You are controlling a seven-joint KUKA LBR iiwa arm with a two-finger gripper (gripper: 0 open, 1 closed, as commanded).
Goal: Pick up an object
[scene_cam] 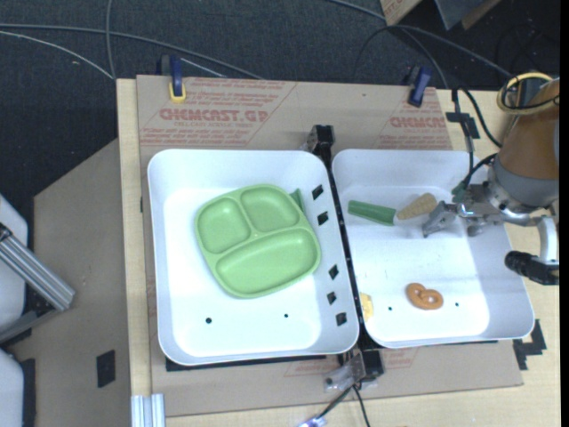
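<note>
Right bin point(498, 323): the gripper point(436, 221) is low over its upper part, and whether it is released or clenched cannot be told. A tan object point(414, 208) lies just beside it, touching a green stick point(371, 212). An orange pretzel-shaped piece point(425, 297) sits near the front. Left bin point(178, 310) holds a green divided plate point(258, 239).

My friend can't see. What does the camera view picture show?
A grey robot arm's gripper hovers in the right white bin beside a tan bread-shaped piece, a green stick and an orange pretzel. The left white bin holds a green divided plate.
</note>
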